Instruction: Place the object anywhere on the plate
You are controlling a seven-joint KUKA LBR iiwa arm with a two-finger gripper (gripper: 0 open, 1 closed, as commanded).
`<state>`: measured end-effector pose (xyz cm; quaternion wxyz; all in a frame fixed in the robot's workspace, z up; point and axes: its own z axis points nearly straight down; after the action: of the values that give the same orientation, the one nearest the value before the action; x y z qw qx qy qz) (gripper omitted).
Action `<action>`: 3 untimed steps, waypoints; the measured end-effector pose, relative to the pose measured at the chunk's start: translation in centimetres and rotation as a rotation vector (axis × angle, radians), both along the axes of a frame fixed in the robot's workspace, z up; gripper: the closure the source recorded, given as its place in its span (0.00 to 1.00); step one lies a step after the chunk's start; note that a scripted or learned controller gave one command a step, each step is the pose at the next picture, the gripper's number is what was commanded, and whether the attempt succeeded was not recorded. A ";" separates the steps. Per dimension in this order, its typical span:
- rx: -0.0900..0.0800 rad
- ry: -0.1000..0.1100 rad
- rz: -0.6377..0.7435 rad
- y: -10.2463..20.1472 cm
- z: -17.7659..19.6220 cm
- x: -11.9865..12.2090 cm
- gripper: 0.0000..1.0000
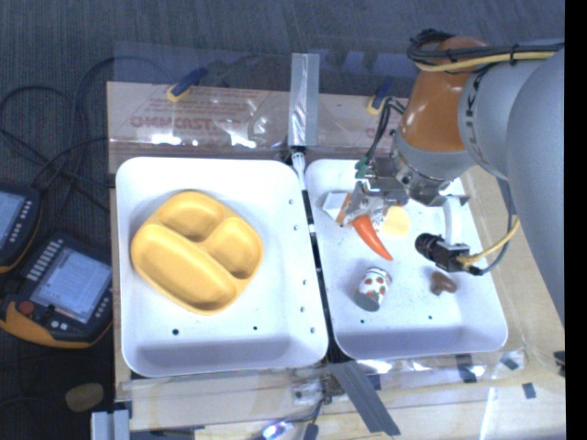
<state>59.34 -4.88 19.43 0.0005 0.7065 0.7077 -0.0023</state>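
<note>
From the camera view, the tool (pixel 371 193) sits low over the right bin (pixel 477 328), its tips blurred against a carrot (pixel 371 235); whether it is clenched or released cannot be told. The carrot's upper end is hidden under the tool, with a pale yellow piece (pixel 396 221) just beside it. A small mushroom-like toy (pixel 372 288) and a brown bit (pixel 443 285) lie nearer the bin's front edge. The yellow divided plate (pixel 195 248) occupies the left bin (pixel 147 346), with white floor bare around it.

yellow plate (pixel 195 250), orange carrot (pixel 371 235), white bins (pixel 275 177)
</note>
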 end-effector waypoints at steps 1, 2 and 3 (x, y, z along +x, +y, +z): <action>0.001 -0.001 0.000 4.9 10.7 0.0 1.00; 0.002 0.002 0.001 10.6 3.4 1.7 1.00; 0.002 0.002 0.002 19.2 -2.3 -1.7 1.00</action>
<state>57.61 14.27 17.12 -0.0009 0.7059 0.7084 -0.0021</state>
